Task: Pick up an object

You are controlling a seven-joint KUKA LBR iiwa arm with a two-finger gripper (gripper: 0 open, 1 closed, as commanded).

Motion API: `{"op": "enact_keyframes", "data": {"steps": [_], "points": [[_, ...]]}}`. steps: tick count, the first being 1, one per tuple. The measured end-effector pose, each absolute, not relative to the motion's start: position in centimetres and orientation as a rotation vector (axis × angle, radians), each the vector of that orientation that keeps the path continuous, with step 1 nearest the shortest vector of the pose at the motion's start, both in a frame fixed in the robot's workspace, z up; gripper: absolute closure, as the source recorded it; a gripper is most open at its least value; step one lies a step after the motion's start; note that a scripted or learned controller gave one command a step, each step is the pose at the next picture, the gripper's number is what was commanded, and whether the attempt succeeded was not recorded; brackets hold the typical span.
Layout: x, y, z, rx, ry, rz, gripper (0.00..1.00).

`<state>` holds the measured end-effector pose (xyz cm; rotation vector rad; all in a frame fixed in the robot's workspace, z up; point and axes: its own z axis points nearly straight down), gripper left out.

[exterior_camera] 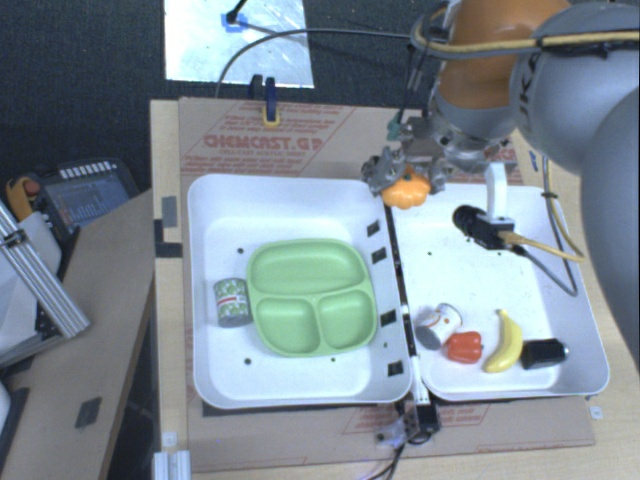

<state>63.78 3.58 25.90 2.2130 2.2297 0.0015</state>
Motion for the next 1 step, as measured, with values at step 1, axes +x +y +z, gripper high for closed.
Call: {"op": "enact_keyframes", "data": {"steps": [1], "points": [[62.42,8.15,24.82,2.213,2.231,0.001,1.0]]}}
